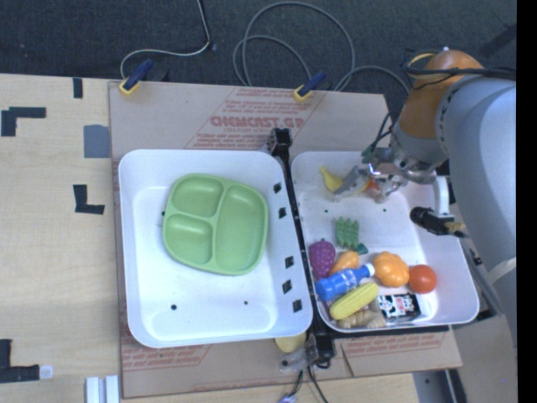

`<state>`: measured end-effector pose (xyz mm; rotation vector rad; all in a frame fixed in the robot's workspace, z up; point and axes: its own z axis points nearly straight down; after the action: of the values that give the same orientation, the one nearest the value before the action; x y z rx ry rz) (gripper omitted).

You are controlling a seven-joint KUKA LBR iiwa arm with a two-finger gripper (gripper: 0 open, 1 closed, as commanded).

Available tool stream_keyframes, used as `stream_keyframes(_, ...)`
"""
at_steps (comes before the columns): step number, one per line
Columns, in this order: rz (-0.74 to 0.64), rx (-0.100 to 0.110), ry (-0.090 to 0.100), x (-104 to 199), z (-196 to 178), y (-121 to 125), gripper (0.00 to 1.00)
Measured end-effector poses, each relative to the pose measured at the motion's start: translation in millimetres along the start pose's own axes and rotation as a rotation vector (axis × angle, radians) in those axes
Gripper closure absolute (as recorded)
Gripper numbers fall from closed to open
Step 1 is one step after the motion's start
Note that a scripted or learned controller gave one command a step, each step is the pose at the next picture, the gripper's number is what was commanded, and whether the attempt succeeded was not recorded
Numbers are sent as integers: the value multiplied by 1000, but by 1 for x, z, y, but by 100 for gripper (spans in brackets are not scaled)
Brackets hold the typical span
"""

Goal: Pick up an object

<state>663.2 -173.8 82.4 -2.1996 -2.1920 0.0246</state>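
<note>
Camera view from above is taking in both white bins at a slant, with the grey arm (478,166) reaching in from the right over the right bin (445,263). Its gripper (369,177) is hanging low at the back of that bin, just beside a small yellow piece (332,179) that is lying near the rear wall. Whether the jaws are spread or closed, and whether anything is sitting between them, I cannot tell from here. Toward the front of the bin the other toys are crowding together: a green leafy piece (346,232), a purple bunch of grapes (321,257), a blue bottle (342,281), a corn cob (354,300), an orange fruit (390,269), a red tomato (423,279) and a black-and-white carton (397,306). A green divided plate (215,224) is resting alone in the left bin (143,309).
</note>
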Motion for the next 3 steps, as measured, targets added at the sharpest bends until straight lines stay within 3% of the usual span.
stream_keyframes(1,-9,-29,-10,84,-1,-77,0)
stream_keyframes(2,-4,-40,-12,55,-1,-64,0)
stream_keyframes(3,-3,-44,-17,26,-1,-106,0)
